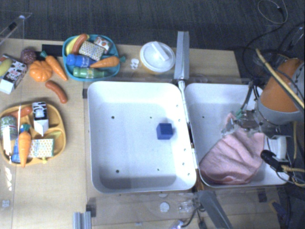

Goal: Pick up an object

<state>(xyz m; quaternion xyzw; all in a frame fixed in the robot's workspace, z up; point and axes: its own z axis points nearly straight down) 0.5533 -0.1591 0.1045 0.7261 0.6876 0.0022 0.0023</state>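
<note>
Wood bench, dk gray carpet behind.

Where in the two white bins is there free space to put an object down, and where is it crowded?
The left bin is mostly bare: only the blue cube sits right of its centre, so there is room toward its left wall and near edge. In the right bin, the far-left corner is bare. Its near half is crowded by the pink cloth, with the gripper above it.

This is a robotics lab: a wooden tabletop carries two white bins set side by side, trays of plastic toy food, loose cables and dark carpet beyond it.
</note>
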